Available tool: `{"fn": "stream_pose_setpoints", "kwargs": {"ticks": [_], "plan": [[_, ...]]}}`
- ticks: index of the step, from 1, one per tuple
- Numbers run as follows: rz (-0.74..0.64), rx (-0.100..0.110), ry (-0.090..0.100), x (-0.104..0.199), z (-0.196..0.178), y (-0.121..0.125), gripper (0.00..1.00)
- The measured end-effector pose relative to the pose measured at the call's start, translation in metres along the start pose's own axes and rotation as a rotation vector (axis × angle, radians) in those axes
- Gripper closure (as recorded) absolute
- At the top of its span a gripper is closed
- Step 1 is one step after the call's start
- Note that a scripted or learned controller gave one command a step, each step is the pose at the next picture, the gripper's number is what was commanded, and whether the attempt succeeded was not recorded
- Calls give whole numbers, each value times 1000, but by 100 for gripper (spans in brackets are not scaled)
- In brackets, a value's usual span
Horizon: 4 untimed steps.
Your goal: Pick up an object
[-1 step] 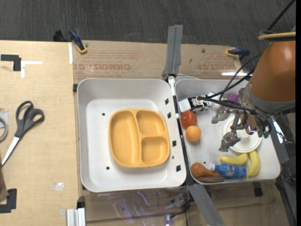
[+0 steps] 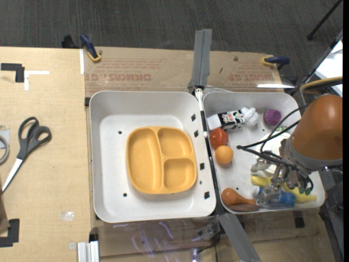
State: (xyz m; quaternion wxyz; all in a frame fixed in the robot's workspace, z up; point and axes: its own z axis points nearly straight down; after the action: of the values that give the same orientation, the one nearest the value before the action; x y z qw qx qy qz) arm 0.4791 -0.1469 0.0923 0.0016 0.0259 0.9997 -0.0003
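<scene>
My gripper [image 2: 279, 183] hangs low in the front right part of the right bin [image 2: 248, 96], under the arm's orange band [image 2: 325, 125]. It is right over a heap of a yellow toy [image 2: 262, 180], a blue item [image 2: 281, 200] and a yellow piece [image 2: 306, 197], and it hides part of them. To its left lie an orange ball [image 2: 223, 155] and a red ball [image 2: 218, 137]. At the bin's front left is an orange-brown pear-shaped toy [image 2: 235, 198]. A black-and-white item [image 2: 231, 118], a white toy [image 2: 248, 115] and a purple object [image 2: 272, 115] lie at the back.
The left bin [image 2: 109, 146] holds a yellow divided plate [image 2: 162, 160]. Scissors [image 2: 27, 141] lie on the wooden bench at the far left. Black cables [image 2: 262, 146] run from the arm across the right bin. Clamps [image 2: 90, 47] hold cardboard behind the bins.
</scene>
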Motion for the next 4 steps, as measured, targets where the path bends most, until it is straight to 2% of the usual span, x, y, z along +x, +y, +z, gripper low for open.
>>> {"fn": "stream_pose_setpoints", "kwargs": {"ticks": [1, 2, 3, 4], "plan": [[23, 0, -1, -56, -62, -62, 0], [54, 1, -33, -37, -31, -56, 0], [66, 7, -53, -36, -25, -51, 0], [69, 1, -15, -24, -5, -26, 0]]}}
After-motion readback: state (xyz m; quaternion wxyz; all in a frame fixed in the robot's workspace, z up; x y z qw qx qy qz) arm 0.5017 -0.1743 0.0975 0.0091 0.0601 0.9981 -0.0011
